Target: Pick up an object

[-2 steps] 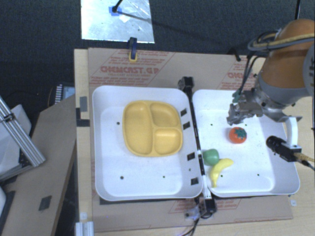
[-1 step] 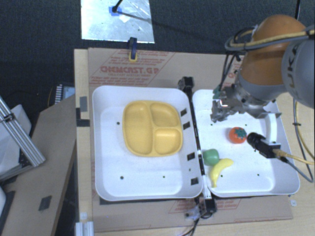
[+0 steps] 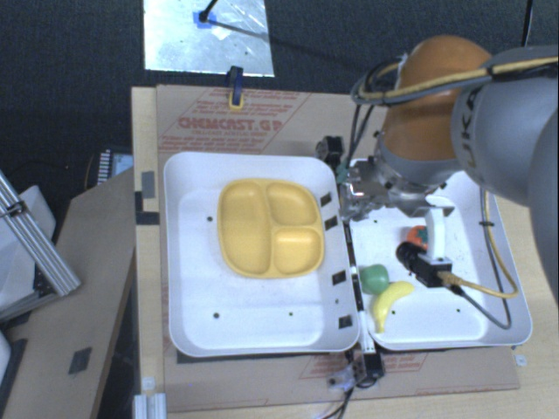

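Jaws, open or closed I cannot tell, hang close to the wall of the right bin (image 3: 472, 317) and may clip it, missing the banana (image 3: 389, 302).

A dark speckled carpet (image 3: 70, 33) spreads behind the pale wooden bench (image 3: 87, 321), which bears a brown cardboard sheet (image 3: 262, 116) printed CHEMCAST GP in red with a yellow-and-blue clamp (image 3: 236, 87) at its far edge, while a shiny metal plate (image 3: 188, 24) lies on the carpet and an aluminium rail (image 3: 39, 251) slants at left.
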### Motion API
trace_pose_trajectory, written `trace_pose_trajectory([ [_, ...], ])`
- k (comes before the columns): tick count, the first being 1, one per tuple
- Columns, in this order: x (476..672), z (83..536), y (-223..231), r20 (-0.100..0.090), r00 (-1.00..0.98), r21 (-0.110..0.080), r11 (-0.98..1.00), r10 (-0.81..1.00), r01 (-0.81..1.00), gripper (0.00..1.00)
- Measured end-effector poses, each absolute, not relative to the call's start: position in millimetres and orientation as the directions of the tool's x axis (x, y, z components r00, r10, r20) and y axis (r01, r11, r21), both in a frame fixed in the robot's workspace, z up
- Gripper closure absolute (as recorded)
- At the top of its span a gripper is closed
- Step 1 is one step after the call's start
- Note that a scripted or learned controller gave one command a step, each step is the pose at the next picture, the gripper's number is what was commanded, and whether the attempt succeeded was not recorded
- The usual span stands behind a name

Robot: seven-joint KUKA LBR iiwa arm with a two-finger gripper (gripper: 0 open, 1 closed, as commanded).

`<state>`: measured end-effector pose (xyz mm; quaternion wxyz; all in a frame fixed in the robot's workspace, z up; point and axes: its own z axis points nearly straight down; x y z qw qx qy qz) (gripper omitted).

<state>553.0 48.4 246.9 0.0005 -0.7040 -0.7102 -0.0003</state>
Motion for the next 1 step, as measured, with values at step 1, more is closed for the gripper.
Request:
trace_pose_trajectory([
  [1,544.8,241.8,101.2,0.001,-0.009,0.0,0.009,1.0,1.0,1.0],
])
